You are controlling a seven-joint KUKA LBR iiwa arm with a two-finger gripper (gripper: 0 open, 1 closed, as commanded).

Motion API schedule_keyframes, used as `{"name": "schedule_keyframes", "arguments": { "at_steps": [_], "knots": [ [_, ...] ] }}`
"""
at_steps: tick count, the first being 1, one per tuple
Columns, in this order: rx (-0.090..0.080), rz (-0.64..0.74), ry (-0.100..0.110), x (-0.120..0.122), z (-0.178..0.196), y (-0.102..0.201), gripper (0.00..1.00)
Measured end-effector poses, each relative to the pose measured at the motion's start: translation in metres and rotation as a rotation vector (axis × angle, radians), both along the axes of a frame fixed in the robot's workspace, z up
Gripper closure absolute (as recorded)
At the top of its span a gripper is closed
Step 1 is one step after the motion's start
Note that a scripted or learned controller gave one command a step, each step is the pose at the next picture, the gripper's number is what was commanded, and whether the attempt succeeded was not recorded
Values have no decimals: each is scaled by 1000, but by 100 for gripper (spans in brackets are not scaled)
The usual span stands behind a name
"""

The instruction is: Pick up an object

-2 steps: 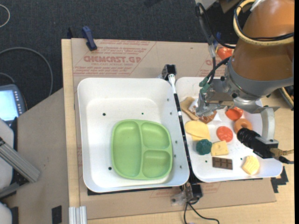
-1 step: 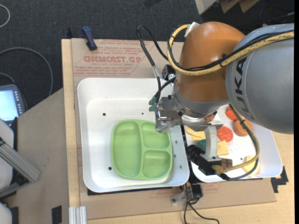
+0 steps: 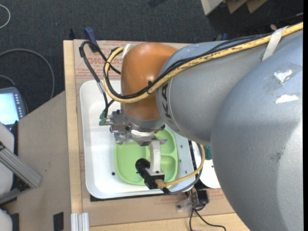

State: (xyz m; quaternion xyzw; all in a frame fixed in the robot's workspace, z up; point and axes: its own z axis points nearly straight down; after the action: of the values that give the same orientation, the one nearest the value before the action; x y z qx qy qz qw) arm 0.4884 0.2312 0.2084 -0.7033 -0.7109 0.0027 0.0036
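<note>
Even, bright overhead light (soft shadows), slight grain

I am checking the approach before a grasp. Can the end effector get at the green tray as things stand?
Probably yes: the end effector hangs directly over the green tray in the white bin, and nothing visible lies between them.

Left bin (image 3: 94, 143): white plastic, smooth, with a soft gloss on its bare bottom and rim.
Green tray (image 3: 126, 165) in it: moulded plastic, smooth, faint sheen along the divider ridges.
Arm (image 3: 231, 95): grey shell, smooth, satin, with pale highlights.
Orange band (image 3: 142, 76): smooth, glossier than the grey.
Wrist flange (image 3: 139, 131): bare silvery metal.
Yellow cable (image 3: 211, 57): smooth plastic jacket.
Counter (image 3: 48, 143): tan, matt, looks like wood board.
Floor (image 3: 43, 13), far side: dark carpet, rough, matt.
</note>
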Motion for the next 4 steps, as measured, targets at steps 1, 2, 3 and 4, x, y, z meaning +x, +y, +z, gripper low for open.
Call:
{"name": "schedule_keyframes", "arguments": {
  "at_steps": [1,2,3,4],
  "knots": [
    [5,-10,-29,57,194,-19,100],
    [-2,-6,-1,-12,152,-8,100],
    [-7,-14,1,59,43,-9,100],
    [5,-10,-30,106,218,-7,100]
  ]
}}
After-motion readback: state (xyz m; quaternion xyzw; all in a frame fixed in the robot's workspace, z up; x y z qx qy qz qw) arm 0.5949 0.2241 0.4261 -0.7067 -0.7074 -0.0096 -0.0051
